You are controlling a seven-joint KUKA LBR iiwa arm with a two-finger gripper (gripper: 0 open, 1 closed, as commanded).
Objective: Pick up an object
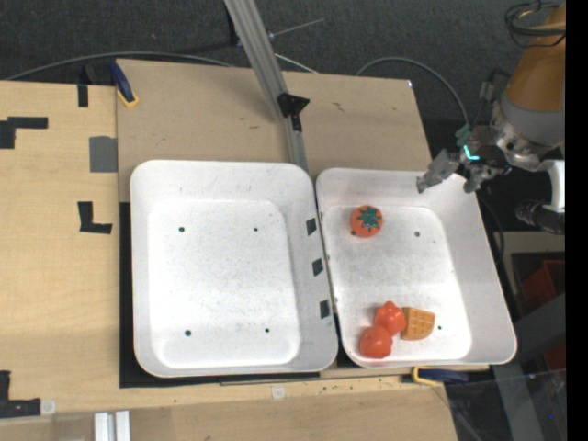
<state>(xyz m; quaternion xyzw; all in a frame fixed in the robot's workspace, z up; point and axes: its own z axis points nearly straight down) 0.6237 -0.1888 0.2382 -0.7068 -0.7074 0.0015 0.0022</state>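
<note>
Camera view: gripper [449, 175] hangs over the right bin [478, 246] at its far right corner, fingers spread, nothing between them. Tomato toy [367, 220] sits alone near the far left corner, easiest target. Red pepper pieces [382, 329] and waffle piece [417, 323] are clustered at the near edge, harder to separate.

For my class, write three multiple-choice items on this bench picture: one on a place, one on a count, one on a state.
1. Where is the tomato toy?
A. left bin
B. right bin
C. on the bench

2. How many objects lie in the right bin?
A. two
B. four
C. six

3. Where is the gripper?
A. by the right bin's far right corner, touching no object
B. pressed on the tomato toy
C. over the left bin

Answers: 1 B, it sits at that bin's far side. 2 B, tomato toy plus three near the front edge. 3 A, it hangs apart from every object.
</note>
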